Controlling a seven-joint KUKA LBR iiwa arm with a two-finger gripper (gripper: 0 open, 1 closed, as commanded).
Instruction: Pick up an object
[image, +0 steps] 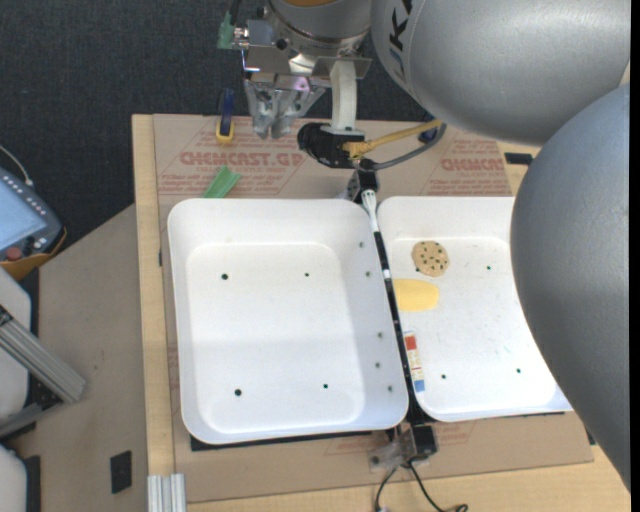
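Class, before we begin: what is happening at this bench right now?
A grey robot arm reaches in over two white bins. Its end effector hangs above the cardboard behind the left bin, with nothing seen between its fingers. The right bin holds a cookie, a yellow piece and a small red, white and blue item. Nothing has been picked up yet.

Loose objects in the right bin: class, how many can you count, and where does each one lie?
3. A cookie lies near the bin's back left, a yellow piece just in front of it, and a small marker along the left wall. The arm covers the bin's right side, so more may be hidden.
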